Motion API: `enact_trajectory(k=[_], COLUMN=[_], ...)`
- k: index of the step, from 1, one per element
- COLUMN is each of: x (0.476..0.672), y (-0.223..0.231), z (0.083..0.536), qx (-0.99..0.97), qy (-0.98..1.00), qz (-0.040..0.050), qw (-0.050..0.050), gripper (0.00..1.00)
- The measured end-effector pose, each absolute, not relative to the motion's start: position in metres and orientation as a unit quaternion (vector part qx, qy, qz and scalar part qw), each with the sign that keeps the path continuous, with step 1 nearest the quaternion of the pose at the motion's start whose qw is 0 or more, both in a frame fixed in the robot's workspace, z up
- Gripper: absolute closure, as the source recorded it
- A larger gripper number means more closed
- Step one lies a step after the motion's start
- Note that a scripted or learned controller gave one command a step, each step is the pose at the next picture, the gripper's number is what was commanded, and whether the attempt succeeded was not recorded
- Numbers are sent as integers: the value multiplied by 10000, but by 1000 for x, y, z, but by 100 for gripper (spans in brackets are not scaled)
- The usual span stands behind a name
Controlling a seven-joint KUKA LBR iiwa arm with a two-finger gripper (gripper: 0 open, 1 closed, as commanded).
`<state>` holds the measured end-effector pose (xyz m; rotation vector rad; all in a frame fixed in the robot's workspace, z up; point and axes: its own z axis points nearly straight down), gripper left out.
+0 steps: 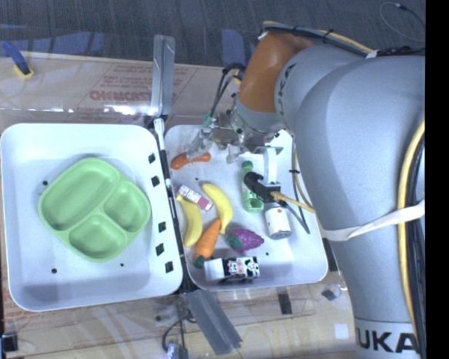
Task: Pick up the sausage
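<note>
Floor: I see dark grey carpet behind the bench.
Bench: a cardboard-coloured top under a clear sheet (97, 88), with red print on it and a bit of blue tape (15, 58) at the far left.
Divider: a grey metal bar (163, 73) stands where the two bins meet.
Left bin (22, 275): white and shallow; it holds a green divided plate (93, 208) with three compartments, lying flat near the middle.
Right bin (310, 260): white, crowded, partly covered by the arm.
Sausage (188, 158): I make it out as the orange-red piece at the far left corner of the right bin, just beside the gripper.
Fruit: two bananas (218, 204) side by side, a carrot (207, 239) between them and a purple grape bunch (245, 238).
Other items: a small wrapped bar (194, 197), a cow-print carton (239, 268) at the near wall, a green bottle (252, 189), a white bottle (278, 221).
Arm (344, 140): grey, orange band above the wrist, reaching in from the right over the far side of the bin.
Gripper (228, 137): low over the far end of the right bin; I cannot tell how it is set from here.
</note>
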<state>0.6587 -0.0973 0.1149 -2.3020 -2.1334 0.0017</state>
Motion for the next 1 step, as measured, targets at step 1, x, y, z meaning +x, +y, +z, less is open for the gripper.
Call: enact_trajectory(k=[1], x=[656], y=[-95], z=[93], qx=[-7165], qy=[-6975], qz=[28], qw=[22], gripper=[0])
